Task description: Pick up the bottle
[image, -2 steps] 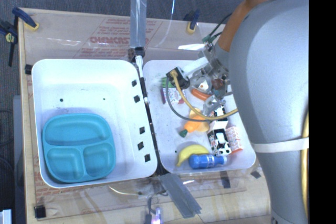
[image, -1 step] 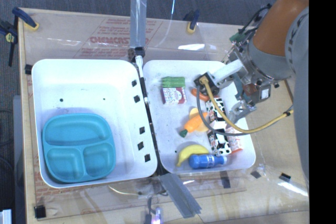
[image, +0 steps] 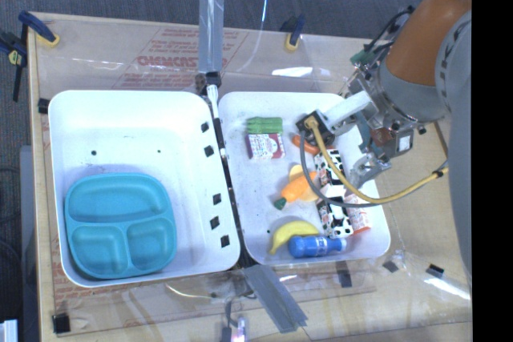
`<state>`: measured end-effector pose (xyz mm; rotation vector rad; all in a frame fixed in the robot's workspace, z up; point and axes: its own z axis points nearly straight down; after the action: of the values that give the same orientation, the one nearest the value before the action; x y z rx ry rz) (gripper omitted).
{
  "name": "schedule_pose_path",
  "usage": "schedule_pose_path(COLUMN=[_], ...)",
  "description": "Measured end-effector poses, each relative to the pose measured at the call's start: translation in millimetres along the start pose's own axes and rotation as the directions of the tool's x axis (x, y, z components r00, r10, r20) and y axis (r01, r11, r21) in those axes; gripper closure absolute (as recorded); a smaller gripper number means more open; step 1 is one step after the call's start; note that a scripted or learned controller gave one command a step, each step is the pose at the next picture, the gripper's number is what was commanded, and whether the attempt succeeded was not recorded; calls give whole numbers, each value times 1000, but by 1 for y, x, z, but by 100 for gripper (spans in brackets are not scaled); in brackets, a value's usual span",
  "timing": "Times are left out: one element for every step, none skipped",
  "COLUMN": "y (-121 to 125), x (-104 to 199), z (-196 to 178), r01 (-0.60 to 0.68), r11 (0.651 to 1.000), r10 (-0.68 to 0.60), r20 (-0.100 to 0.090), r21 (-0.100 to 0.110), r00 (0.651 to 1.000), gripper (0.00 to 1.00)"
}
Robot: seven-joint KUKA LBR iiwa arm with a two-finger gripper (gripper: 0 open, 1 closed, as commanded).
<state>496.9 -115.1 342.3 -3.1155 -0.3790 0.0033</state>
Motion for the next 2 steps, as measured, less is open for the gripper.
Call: schedule_pose_path(y=[-27,30], x=[-15,-28], z=[220,92], r01=[-31,16], r11=[1000,1000], r10=[31,-16], r20=[6,1], r21=[2,0], r00=[1000,1000], gripper=[0,0])
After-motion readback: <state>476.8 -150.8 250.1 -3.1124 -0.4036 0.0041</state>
